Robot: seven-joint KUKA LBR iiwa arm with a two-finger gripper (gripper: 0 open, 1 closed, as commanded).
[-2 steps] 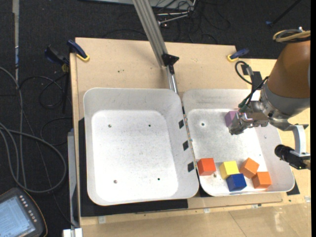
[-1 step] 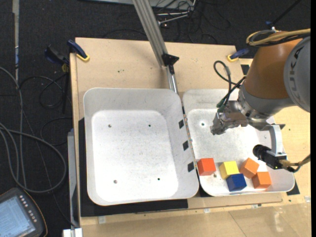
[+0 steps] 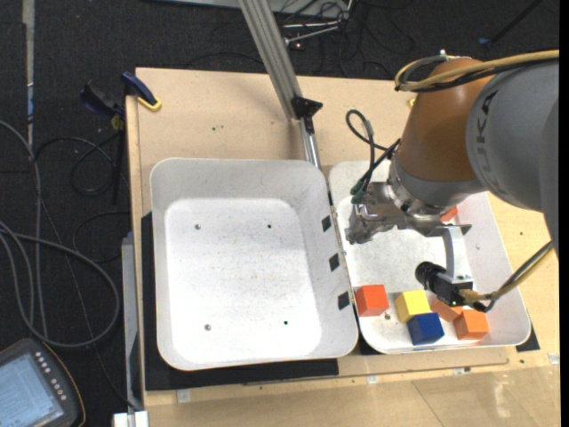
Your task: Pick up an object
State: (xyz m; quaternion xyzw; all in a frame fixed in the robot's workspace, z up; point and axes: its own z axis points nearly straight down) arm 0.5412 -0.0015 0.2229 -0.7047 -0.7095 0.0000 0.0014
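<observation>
Hovering tool [image 3: 363,223] over right bin [image 3: 507,265], blocks [image 3: 372,299] nearby

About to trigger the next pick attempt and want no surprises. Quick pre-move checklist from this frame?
1. Targets present in the right bin: ok. An orange block, a yellow block, a blue block and a second orange block lie along its near edge.
2. Tool over the right bin: ok, near that bin's left rim.
3. Tool above a block: not ok, the blocks lie nearer the camera than it.
4. Blocks spaced for a clean grasp: not ok. Yellow, blue and the second orange block crowd together; the first orange block stands more apart.
5. Tool carrying nothing: cannot tell.
</observation>
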